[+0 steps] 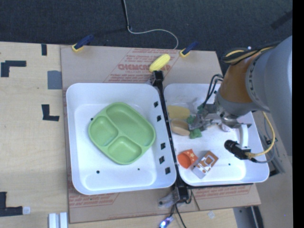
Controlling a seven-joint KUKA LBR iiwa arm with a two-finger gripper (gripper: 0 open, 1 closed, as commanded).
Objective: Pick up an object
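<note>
1. The green object, small and dark, lies in the right bin, left of centre, just beside a tan oval piece and below a pale yellow piece. It looks like the nearest candidate for the pick.
2. The pincer sits low over that cluster, at the end of the arm reaching in from the right. Whether it is open or closed cannot be told: its tips merge with the green object under it, and nothing is plainly seen between them.
3. To do the grasp well, I judge the pincer should straddle the green object alone. The tan piece is so close that a wide approach could catch or push it.
4. Descend straight, close fully, then lift slowly so a slipped grip shows early.
5. The orange toy and the small printed box lie nearer the bin's front edge, well apart from the cluster, and stand freer if this grasp fails.
6. The left bin holds a green divided plate; it plays no part here.
</note>
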